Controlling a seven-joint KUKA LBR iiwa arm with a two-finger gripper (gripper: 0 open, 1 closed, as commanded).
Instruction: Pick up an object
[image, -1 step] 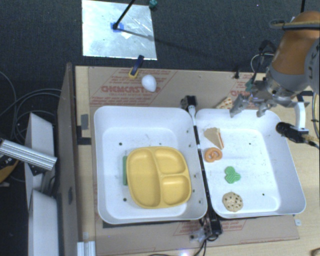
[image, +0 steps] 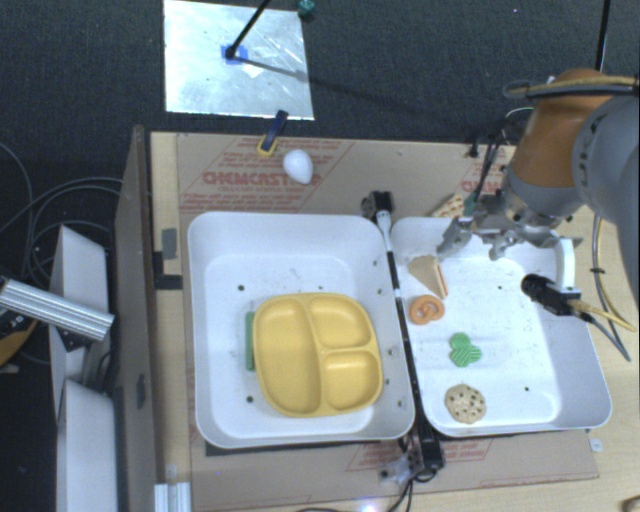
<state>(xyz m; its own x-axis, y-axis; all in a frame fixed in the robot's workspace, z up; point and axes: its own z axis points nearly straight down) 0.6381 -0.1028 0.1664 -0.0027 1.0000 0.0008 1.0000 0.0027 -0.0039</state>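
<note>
The arm (image: 575, 130) comes in from the right and ends over the far edge of the right bin (image: 585, 395). The claw (image: 473, 243) hangs there, near the bin's far left corner. Its two fingers (image: 449, 240) stand spread apart and nothing sits between them, so the claw is released and grasps nothing.

Four small things lie in the right bin, all in its left half. A tan wedge (image: 428, 275) lies nearest to the claw, just in front of it and close to the bin's left wall. Whether the claw touches the wedge I cannot tell from this angle, but it seems to be apart from it. An orange ring (image: 426, 310) lies just in front of the wedge, almost touching it. A green piece (image: 463, 350) lies further to the front and a little to the right. A round cookie (image: 465, 403) with dark spots lies near the front wall. The right half of this bin is bare.

The left bin (image: 230, 260) holds a yellow plate (image: 315, 355) with three compartments, placed toward the front. A green strip (image: 249, 340) shows at the plate's left edge, partly under it.

Both bins stand side by side on the worktop (image: 240, 185). Behind the left bin, on the worktop, rests a white ball (image: 298, 165), and near it a small blue and yellow thing (image: 271, 135).
</note>
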